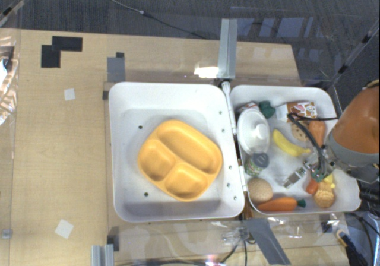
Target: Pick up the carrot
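Note:
The carrot (277, 203), orange with a small green end pointing right, lies flat along the front wall of the right bin (297, 91). My gripper (298, 174) hangs over that bin's right half, a little above and to the right of the carrot and apart from it. Behind it the arm's orange band (359, 125) comes in from the right edge. Nothing shows in the gripper's grasp.
Around the carrot lie a round brown item (259, 189), a small can (256, 164), a white cup (253, 128), a banana (288, 143), a snack packet (301, 109) and small orange and yellow pieces (321, 195). A yellow divided plate (180, 158) sits in the left bin (124, 140).

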Controlling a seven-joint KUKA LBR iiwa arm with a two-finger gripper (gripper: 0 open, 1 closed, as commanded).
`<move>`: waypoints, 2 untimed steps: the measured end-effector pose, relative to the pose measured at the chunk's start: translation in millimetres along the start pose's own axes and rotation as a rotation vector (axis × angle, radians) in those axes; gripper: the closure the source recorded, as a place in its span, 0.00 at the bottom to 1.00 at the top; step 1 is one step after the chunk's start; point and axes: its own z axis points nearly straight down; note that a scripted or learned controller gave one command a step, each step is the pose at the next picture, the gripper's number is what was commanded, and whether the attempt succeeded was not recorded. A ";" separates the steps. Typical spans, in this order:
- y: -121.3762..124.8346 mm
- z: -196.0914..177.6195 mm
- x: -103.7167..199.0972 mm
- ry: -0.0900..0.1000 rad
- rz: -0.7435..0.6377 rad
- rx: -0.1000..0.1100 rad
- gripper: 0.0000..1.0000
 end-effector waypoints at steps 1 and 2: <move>58.9 -1.1 -53.7 0.003 -0.011 0.000 0.00; 60.7 -13.2 -55.2 -0.004 -0.019 -0.002 1.00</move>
